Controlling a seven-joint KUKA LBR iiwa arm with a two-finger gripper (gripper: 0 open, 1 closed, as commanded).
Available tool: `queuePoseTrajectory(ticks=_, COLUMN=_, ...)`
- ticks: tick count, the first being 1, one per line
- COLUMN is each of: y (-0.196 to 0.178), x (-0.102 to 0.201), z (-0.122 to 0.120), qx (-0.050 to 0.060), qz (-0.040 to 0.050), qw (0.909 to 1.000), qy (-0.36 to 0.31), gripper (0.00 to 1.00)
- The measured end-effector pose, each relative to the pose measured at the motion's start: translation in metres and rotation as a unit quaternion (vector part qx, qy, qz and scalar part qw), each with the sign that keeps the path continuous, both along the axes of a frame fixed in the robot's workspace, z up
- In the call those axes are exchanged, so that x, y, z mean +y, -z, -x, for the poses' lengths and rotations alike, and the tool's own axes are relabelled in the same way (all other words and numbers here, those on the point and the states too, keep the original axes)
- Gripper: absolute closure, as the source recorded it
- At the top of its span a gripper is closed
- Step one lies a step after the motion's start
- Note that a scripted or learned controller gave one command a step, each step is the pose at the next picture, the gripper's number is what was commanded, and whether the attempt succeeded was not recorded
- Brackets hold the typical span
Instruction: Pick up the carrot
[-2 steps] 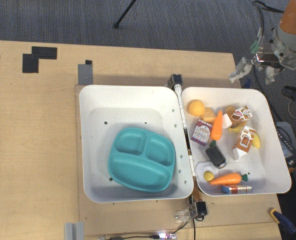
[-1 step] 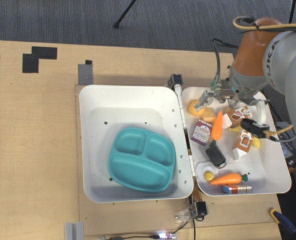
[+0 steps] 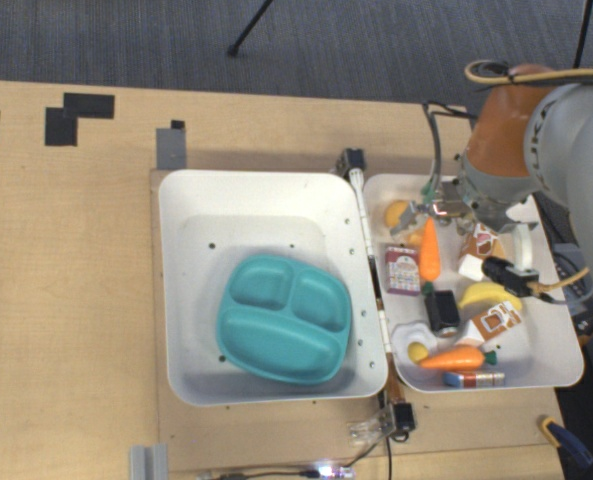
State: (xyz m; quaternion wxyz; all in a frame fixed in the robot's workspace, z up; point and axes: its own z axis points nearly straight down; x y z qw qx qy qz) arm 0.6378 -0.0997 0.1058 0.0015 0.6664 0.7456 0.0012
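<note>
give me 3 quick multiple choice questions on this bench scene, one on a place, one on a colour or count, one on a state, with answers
1. Where does the teal tray lie?
A. in the left bin
B. in the right bin
C. on the bare bench

2. How many compartments does the tray have?
A. one
B. three
C. five

3. How does the carrot by the gripper lie?
A. flat along the bottom edge of its bin
B. pointing up toward the gripper
C. on the tray

Answers:
1 A, it sits on the left bin floor.
2 B, two small wells above one wide one.
3 B, its narrow end reaches up to the gripper in the right bin.
</note>
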Motion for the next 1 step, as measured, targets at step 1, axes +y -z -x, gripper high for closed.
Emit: queuePoseTrajectory(ticks=1, y=0.0212, x=0.0062, z=0.0028, qx=0.002, qz=-0.0010, qw=0.9946, qy=0.104, gripper=0.00)
